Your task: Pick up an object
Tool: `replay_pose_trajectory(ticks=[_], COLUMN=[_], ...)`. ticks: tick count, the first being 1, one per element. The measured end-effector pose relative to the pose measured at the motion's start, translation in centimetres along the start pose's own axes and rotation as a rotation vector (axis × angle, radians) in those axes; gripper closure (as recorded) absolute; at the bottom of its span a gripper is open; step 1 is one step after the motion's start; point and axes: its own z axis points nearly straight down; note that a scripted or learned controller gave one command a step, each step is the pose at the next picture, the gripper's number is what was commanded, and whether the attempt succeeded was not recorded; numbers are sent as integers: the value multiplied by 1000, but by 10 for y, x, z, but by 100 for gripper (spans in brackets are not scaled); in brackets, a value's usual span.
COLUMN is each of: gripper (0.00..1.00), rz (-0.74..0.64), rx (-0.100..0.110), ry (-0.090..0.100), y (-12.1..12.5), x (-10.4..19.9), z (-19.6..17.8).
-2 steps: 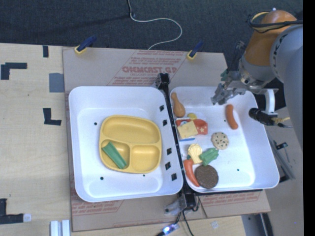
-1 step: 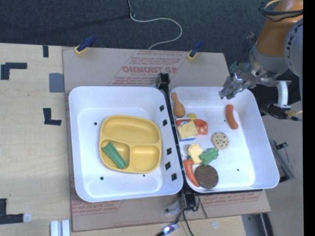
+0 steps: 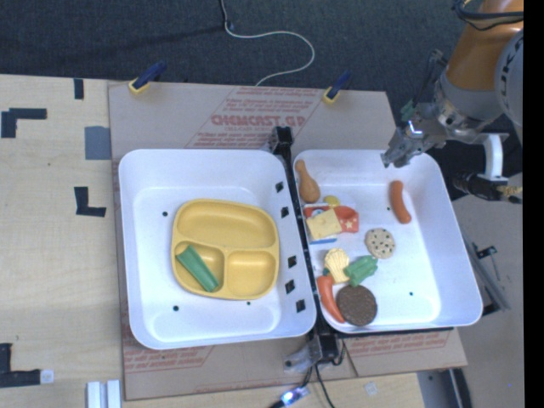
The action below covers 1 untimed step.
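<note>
A: Camera view, from above — where is the gripper [image 3: 398, 157]?

B: Over the far right corner of the right bin [image 3: 442, 253], at the end of the grey arm [image 3: 476, 66] with its orange band. It hangs above the rim, just beyond the sausage [image 3: 399, 202], and nothing sits between its fingers. Whether they are apart or together I cannot tell; the tip is too small and dark.

A: And the things to pick?

B: All in the right bin. A drumstick [image 3: 305, 181] lies by the left wall, a yellow and red cluster [image 3: 331, 221] just below it, then a chocolate-chip cookie [image 3: 380, 243], a corn piece [image 3: 337, 264] touching a green vegetable [image 3: 363, 269], a carrot [image 3: 329, 297] and a dark round patty [image 3: 356, 304] near the front.

A: The left bin [image 3: 144, 228]?

B: It holds a yellow divided plate [image 3: 234, 223] with a green vegetable piece [image 3: 197, 267] in its lower left compartment.
</note>
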Motion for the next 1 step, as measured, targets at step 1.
replay_pose_trajectory(ticks=[1], gripper=[100], rz=[-2], rx=[5], ry=[1], y=[-30], x=[40], z=[11])
